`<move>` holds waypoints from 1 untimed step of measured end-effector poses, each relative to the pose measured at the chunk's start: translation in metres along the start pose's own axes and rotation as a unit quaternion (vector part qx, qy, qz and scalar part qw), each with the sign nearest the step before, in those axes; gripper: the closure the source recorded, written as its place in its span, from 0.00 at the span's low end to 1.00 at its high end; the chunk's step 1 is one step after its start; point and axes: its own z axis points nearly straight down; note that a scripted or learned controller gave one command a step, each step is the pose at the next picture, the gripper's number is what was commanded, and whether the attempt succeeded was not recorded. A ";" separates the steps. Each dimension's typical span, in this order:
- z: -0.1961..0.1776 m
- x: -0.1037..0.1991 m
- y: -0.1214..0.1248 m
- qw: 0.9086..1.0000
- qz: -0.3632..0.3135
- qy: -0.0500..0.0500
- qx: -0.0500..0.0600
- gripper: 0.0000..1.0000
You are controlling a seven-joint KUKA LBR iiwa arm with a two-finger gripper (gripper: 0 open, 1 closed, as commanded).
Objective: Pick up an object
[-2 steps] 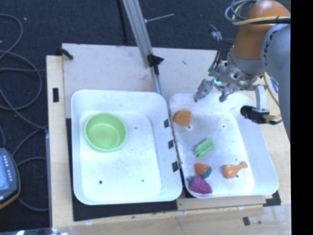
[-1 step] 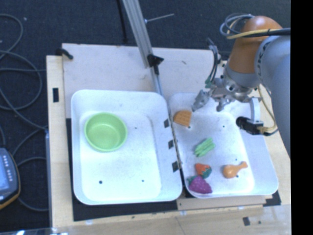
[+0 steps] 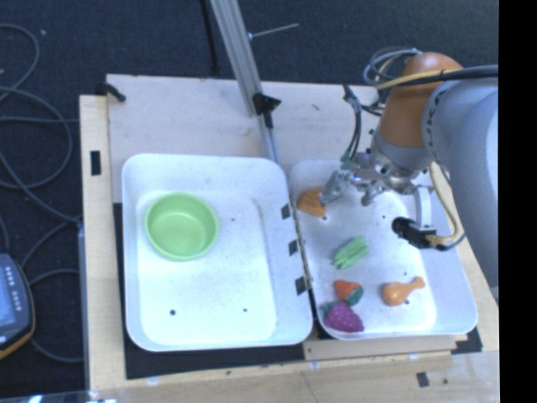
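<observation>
gripper (image 3: 351, 183) hangs over the right bin (image 3: 449, 313), near its far-left corner; you cannot tell its state. an orange piece (image 3: 311, 203) lies just left of it, against the bin's left wall.

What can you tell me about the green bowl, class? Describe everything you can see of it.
The green bowl is round, light lime green and looks like smooth plastic. It stands upright, open side up, with nothing visible inside. It rests on the floor of the left white bin, in that bin's upper left part, close to the rim. No other object touches it, and the arm is over the other bin.
</observation>
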 end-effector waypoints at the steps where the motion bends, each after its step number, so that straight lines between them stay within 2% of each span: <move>1: 0.021 -0.002 0.003 1.000 0.001 0.000 -0.005 0.00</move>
